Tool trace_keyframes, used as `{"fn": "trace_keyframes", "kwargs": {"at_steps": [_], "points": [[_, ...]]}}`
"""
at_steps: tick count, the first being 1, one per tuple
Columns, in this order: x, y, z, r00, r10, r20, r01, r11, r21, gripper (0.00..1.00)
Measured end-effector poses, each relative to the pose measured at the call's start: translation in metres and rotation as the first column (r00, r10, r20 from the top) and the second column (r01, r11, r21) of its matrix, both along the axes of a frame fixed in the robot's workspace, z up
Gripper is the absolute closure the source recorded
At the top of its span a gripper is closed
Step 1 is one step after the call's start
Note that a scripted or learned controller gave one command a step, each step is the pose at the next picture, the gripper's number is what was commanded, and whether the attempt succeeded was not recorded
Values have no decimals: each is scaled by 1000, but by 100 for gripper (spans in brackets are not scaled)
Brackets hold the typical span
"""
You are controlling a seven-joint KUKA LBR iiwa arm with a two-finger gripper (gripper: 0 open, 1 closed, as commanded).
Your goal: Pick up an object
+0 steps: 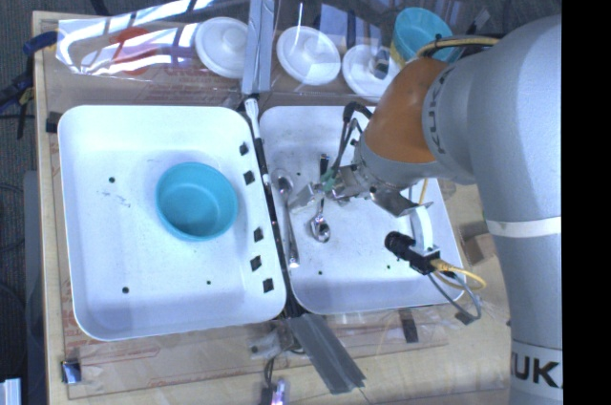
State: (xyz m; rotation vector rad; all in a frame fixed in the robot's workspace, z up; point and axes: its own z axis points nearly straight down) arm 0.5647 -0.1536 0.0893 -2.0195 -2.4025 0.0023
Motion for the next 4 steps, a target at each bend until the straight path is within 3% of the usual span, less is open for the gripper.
{"fn": "trace_keyframes", "kwargs": {"at_steps": [1,2,3,4], "points": [[-61,12,-1,995,-98,-2,98,995,0,0],[3,12,14,983,-184,-4,184,983,-1,0],[-15,-19,0,1000,-14,-2,14,1000,2,0],[-34,27,1,1000,8,4,-8,1000,-8,0]]}}
